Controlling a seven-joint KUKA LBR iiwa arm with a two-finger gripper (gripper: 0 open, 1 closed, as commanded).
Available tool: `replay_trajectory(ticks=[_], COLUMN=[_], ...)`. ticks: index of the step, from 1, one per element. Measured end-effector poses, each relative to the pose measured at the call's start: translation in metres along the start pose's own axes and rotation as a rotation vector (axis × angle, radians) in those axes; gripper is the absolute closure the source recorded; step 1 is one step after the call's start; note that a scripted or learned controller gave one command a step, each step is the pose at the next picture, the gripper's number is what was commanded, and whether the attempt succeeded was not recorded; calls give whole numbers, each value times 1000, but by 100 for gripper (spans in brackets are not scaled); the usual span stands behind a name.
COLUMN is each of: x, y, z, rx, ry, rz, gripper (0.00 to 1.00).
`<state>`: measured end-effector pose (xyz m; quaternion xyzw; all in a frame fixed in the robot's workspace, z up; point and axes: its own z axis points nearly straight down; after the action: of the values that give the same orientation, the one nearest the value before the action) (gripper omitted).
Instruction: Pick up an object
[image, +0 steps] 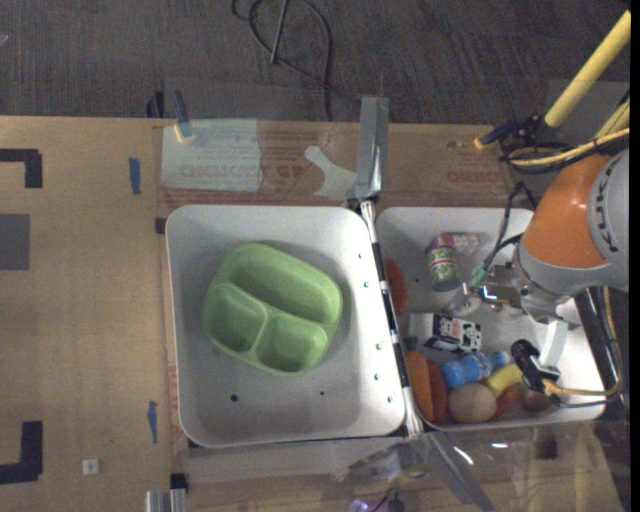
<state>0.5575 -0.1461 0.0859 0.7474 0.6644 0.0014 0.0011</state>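
My gripper hangs low over the middle of the right bin, reaching in from the right below the orange wrist band. A small can with a green label stands just left of it, and a pink packet lies behind that. A black-and-white carton lies just in front of the gripper. Along the bin's front lie a blue object, a yellow piece, a tan ball, an orange carrot and a red piece. I see nothing held.
The left bin holds a green divided tray. An orange-red item lies against the right bin's left wall. A dark reddish object sits in that bin's front right corner. A metal divider rises between the bins at the back.
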Motion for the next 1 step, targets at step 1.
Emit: replay_trajectory(ticks=[1], x=[-1], y=[78], z=[-38], rx=[80], ry=[1], rz=[59], gripper=[0])
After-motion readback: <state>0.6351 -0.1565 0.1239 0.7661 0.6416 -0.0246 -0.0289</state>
